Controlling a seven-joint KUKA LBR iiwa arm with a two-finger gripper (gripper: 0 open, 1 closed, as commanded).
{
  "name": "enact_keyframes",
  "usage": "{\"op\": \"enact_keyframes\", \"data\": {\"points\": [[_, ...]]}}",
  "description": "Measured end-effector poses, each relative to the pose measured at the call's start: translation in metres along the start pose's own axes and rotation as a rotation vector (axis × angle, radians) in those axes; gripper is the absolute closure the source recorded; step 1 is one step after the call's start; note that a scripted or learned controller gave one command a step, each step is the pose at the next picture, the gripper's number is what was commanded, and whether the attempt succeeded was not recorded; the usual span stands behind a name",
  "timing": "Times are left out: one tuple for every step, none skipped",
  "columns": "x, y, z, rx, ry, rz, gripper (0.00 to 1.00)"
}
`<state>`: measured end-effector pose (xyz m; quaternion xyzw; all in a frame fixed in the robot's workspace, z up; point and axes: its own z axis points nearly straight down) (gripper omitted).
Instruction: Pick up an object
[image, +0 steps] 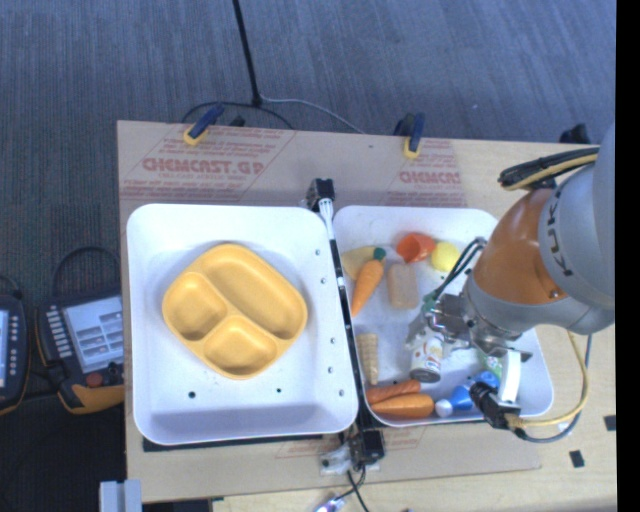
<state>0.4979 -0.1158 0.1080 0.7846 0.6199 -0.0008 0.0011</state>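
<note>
My gripper (441, 324) is low inside the right bin (420, 213), near its middle. Just below it and touching or nearly touching stands a small white bottle with a red label (427, 361), tilted a little. The wrist hides where the gripper meets the bottle. Around it lie toy foods: a carrot (366, 283), a beige block (402, 286), an orange-red piece (415, 246), a yellow lemon (445, 258), a pale cone (369, 356), two orange carrots (400, 399) and a blue piece (461, 398).
The left bin (160, 405) holds a yellow divided plate (234, 309). The arm's orange band and grey body (545, 260) cover the right bin's right side. A yellow cable (560, 425) loops past that bin's lower right corner.
</note>
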Motion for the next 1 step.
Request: {"op": "enact_keyframes", "data": {"points": [[0.0378, -0.0228, -0.1394, -0.001, 0.002, -0.042, 1.00]]}}
